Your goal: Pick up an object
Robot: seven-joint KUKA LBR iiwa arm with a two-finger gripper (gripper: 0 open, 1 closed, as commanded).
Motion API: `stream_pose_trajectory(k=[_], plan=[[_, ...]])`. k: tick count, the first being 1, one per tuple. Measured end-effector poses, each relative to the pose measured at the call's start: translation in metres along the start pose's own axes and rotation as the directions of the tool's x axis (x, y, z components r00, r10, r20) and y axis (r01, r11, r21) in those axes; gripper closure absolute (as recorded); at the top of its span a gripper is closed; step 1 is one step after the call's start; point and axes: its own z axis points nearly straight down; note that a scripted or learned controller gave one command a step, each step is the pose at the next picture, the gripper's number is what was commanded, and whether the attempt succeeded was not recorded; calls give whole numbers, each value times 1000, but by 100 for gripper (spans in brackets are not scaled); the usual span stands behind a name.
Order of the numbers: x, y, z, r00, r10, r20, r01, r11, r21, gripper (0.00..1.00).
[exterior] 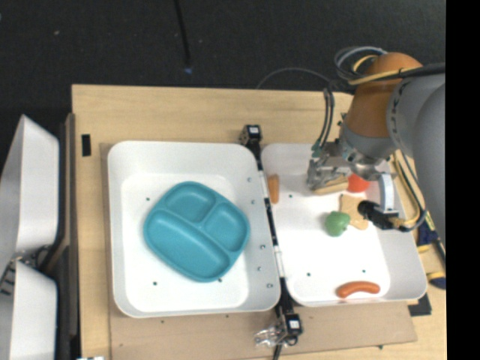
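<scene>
Here, two white bins sit side by side on a light wooden bench [90,118]. The left bin [120,276] holds a blue plate [196,231] with three sections. The plate lies flat and a bit tilted, near the middle of that bin.

Between the bins, at the top, there is a small black clip [250,134]. Another small clip [283,328] sits at the bottom, and it is too blurry to make out well.

The right bin [315,268] holds the toy food. A small orange piece [274,188] lies right by the bin's left wall. It is long and thin, and it points up and down in the camera view. A green round thing [337,223] sits near the middle of the bin. Just beside it lies a tan flat piece [352,205], partly hidden by the arm. A red thing [358,184] peeks out under the claw, and most of it is hidden. Near the bottom edge lies a red-orange sausage [358,289]. Its long side runs left to right, and it bends a little.

The claw [327,177] hangs at the top of the right bin, above the tan piece. It is dark and blurry, so how it stands cannot be told, nor if it touches anything. The grey arm [420,126] with its orange band [371,103] is cut off at the right.
</scene>
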Motion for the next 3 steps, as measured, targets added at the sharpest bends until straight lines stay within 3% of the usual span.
stream_pose_trajectory(k=[2,3], plan=[[-5,-7,-104,1000,-3,-1,3,1000,-2,100],[55,6,-110,1000,-7,-3,7,1000,2,100]])
